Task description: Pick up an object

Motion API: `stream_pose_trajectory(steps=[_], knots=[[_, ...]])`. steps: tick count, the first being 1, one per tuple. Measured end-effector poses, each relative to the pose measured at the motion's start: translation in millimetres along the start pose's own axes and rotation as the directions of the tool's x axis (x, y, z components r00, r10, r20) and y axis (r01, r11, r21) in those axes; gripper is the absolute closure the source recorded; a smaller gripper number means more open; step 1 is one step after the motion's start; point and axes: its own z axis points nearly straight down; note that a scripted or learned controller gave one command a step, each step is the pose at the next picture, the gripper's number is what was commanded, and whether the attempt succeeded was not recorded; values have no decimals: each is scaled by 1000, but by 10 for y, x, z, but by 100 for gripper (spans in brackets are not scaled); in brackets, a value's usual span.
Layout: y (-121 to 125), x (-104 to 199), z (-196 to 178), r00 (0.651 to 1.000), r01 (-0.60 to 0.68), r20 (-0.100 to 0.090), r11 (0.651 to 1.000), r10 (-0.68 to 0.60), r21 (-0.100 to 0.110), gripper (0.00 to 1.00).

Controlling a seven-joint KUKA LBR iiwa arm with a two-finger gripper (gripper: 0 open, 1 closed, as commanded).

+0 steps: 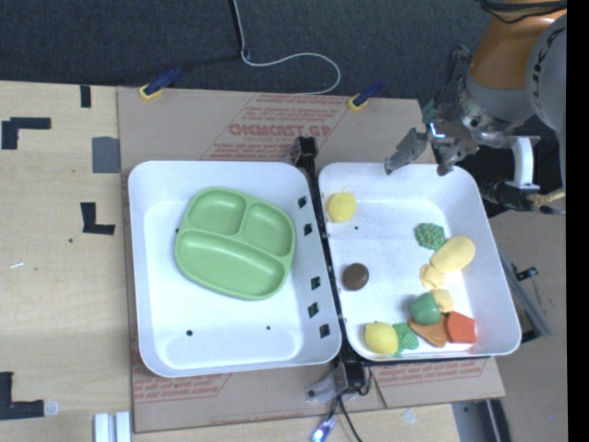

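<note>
From my console I see the tool (419,155) hanging over the far rim of the right bin (492,247), its two dark metal fingers (401,157) spread apart with nothing between them. One finger angles out to the left over the bin's back edge, the other points down near the rim. Above it sits the grey wrist and the glossy orange band of the arm (515,35).

The right bin, smooth white plastic with rounded corners, holds the toy food I could pick from. A small yellow round piece (341,206) lies near the back left corner, well apart from the tool. A dark brown disc (355,275) sits toward the middle. Along the right side I see a bumpy green piece (428,236) touching a smooth pale yellow oblong (452,254). At the near edge is a cluster (crowded, hard to separate): a yellow lemon shape (381,338), a green rounded piece (425,308) and an orange-red block (461,328).

The left bin (147,247) carries a matte green divided plate (236,241), tilted slightly, with three shallow compartments. Both bins rest on brown cardboard (267,127) laid over the pale wooden surface (55,247).
</note>
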Motion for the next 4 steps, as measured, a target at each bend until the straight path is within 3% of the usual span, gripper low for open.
stream_pose_trajectory(steps=[1, 2, 3, 4], knots=[[-472, 665, -1544, 1000, 7, -1, 1000, -7, -15, 0], [-465, 630, -1539, 1000, 2, 1, 1000, -2, 0, 100], [-984, 343, -2557, 1000, -3, 3, 1000, 3, -12, 100], [-1283, 524, -2928, 1000, 1, 0, 1000, -1, -4, 100]])
